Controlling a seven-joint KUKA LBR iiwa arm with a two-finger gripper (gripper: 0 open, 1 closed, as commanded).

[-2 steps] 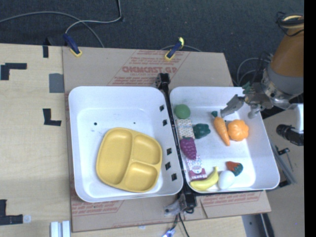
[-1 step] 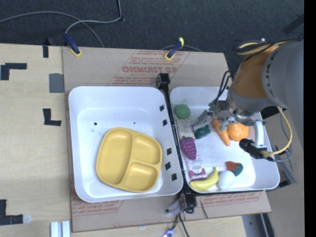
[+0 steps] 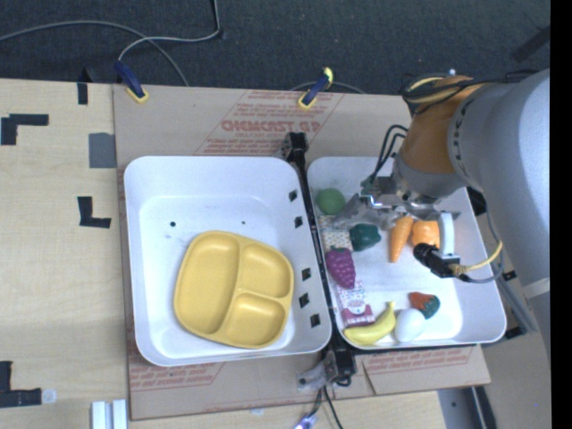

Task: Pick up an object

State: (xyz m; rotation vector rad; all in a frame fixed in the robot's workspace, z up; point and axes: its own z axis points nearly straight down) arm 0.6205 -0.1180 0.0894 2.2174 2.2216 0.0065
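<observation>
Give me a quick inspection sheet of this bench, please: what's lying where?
Surface: cardboard sheet under two white bins.
Job's things: right bin holds carrot, banana, purple grapes, green pieces, a white egg-like piece.
Clutter: yellow divided plate in left bin.
Grippers: gripper low over right bin, nothing visibly held.
Cables: black cable across dark floor.
Surroundings: clamps on the cardboard's far edge.

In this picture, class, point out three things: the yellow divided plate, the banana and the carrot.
yellow divided plate (image 3: 234,289): camera view, on the ridge where its compartments meet.
banana (image 3: 374,326): camera view, on the middle of its curved body.
carrot (image 3: 399,237): camera view, on the middle of its orange body.
</observation>
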